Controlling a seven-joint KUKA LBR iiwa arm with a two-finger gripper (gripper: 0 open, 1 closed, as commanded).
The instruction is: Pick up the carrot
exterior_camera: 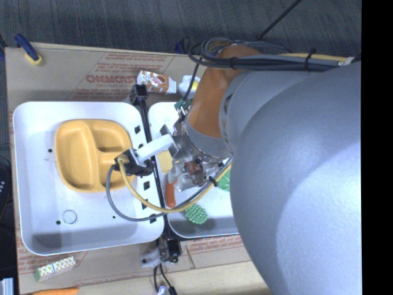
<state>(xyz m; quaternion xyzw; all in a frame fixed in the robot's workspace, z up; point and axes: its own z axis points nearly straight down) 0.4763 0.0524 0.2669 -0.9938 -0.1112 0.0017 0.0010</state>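
While arm [295, 165] leans over right bin [202, 229] | claw [178, 180] above carrot [170, 195]

- Two bins sit side by side on the counter [92, 66].
- The left bin [37, 183] holds a divided tray [86, 155].
- The arm [295, 165] reaches over the right bin [202, 229] from the right.
- The carrot [170, 195] lies in the right bin by the dividing edge, just beneath the tool [184, 174].
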